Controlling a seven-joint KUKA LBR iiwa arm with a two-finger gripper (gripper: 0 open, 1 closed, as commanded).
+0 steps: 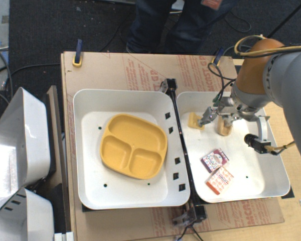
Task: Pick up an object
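Looking at the right of the frame, you see the grey arm (286,79) with its orange band reaching into the right bin (271,185). The gripper (216,115) sits low over that bin's upper left area, between a pale yellow block (194,120) to its left and a tan cylindrical piece (223,126) just beside it. You cannot tell how far the jaws stand apart, or whether anything lies between them. Two small packets — one purple (214,160), one red-and-white (220,179) — lie at lower centre of the right bin. The left bin (85,134) holds a yellow divided plate (134,146).
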